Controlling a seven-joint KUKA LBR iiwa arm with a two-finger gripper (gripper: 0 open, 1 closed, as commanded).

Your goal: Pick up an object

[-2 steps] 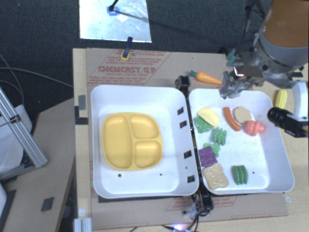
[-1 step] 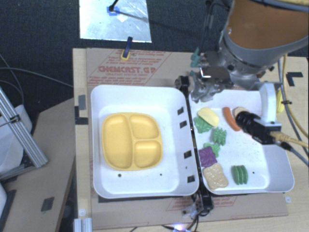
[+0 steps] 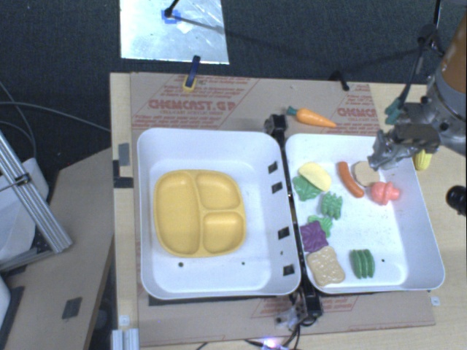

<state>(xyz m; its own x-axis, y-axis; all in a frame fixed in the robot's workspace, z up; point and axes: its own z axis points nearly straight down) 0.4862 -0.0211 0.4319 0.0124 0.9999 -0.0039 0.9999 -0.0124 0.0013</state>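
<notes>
1. Camera view showed the end effector (image 3: 381, 159) poised over the upper right part of the right bin (image 3: 419, 217), reaching in from the right under the grey arm (image 3: 445, 86).
2. Whether it stood apart or together could not be told from this view; nothing was seen held in it.
3. Candidate objects all lay in the right bin: a round tan slice (image 3: 363, 172) just beside the end effector tip, a red sausage (image 3: 349, 179) touching or just beside that slice, and a pink piece (image 3: 384, 192) just below.
4. Further left lay a yellow piece (image 3: 315, 173) over a green leafy piece (image 3: 305, 188), a small green vegetable (image 3: 332, 205), a purple piece (image 3: 314, 235), a beige cracker-like piece (image 3: 326, 265) and a dark green pod (image 3: 362, 262).
5. A toy carrot (image 3: 312, 117) lay outside the bins on the counter (image 3: 241, 100).
6. The left bin (image 3: 211, 141) held a yellow divided plate (image 3: 199, 212).
7. Judgement: the step in hand was the approach or descent onto the tan slice.
8. Judgement: the next move called for a straight descent centred on one item, closing without catching the sausage, then a lift.
</notes>
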